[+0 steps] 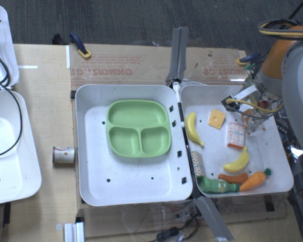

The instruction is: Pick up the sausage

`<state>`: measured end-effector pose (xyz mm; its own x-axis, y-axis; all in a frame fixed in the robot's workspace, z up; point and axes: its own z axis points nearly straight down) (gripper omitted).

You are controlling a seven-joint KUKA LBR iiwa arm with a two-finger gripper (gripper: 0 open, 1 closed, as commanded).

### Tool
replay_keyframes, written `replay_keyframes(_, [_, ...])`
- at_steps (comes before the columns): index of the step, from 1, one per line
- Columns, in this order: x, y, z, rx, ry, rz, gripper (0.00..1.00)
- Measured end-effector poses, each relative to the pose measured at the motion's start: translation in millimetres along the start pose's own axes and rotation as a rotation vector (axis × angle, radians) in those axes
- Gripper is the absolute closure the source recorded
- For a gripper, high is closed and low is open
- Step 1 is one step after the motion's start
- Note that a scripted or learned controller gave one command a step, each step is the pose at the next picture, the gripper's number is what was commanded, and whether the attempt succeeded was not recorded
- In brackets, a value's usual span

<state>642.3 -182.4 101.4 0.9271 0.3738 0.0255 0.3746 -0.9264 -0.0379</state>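
A: Nearest cam: green bottle (219, 186) is seen lying at the front wall of the rt bin (278, 184), well apart from the gripper (248, 110), on its cam side.

B: Noted. Big items first, pls.

A: Left bin (91, 185) is set well to the left of the gripper, w/ a green divided plate (139, 127) laid flat in it. The rt bin is reached into by the arm (292, 59); the gripper is hung over its far-right part.

B: Gripper state?

A: Can't be told. It is blurred by cables & clutter, so a grasp can't be confirmed either.

B: Sausage?

A: Sausage (233, 178), red-brown, is laid flat near the rt bin's front wall, well apart from the gripper, cam side of it. It is flanked by the bottle on the left & a carrot (253, 180) just beside it on the rt.

B: Smaller bits?

A: One banana (238, 161) is placed between sausage & gripper; another (192, 129) well left of the gripper. A small carton (236, 135) is just cam side of it, and a cheese wedge (217, 119) is near its left.
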Motion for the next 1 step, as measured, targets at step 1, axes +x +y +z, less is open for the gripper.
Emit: replay_keyframes(1, [0.0,0.0,0.2,0.0,0.0,0.0,0.0])
